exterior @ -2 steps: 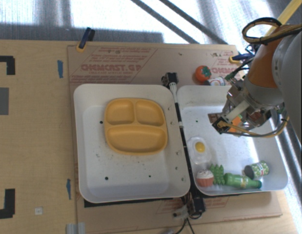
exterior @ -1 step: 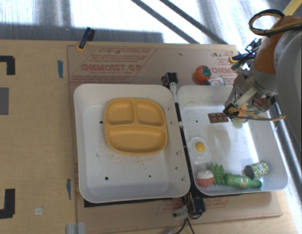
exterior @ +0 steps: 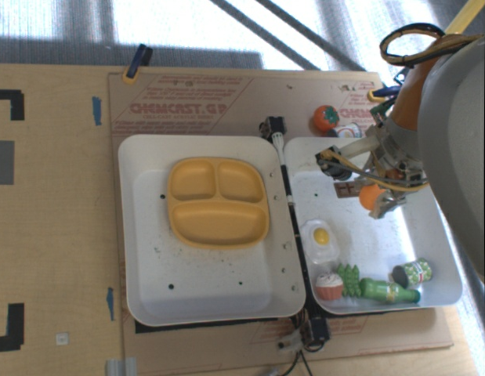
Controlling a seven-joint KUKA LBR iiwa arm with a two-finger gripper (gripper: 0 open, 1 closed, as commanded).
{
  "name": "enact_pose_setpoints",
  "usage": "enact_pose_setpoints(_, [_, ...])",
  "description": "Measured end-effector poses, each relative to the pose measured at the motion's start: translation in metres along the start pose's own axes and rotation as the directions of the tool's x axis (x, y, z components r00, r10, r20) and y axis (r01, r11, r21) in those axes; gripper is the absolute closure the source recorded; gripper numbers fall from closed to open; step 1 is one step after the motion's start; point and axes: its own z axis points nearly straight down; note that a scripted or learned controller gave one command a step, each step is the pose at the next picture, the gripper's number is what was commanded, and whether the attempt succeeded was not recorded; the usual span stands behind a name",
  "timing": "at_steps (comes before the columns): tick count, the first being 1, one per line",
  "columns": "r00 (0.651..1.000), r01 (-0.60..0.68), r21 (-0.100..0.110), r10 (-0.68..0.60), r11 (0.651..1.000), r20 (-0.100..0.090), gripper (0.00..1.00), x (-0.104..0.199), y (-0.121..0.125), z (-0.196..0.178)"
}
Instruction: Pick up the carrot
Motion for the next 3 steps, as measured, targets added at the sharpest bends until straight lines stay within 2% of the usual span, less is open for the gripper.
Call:
enact_pose_setpoints(1, [1.000,-0.002,-0.002,0.002,1.000,-0.003,1.00,-0.083,0.041,0.089])
enact_pose_setpoints(2, [1.000,-0.003,-0.002,0.003,1.000,-0.003,0.00,-0.083,0.041,0.089])
enact_pose_setpoints(3, [0.999,0.019,-0.022,-0.020,1.000,-0.036,0.00,-0.092,0.001,0.094])
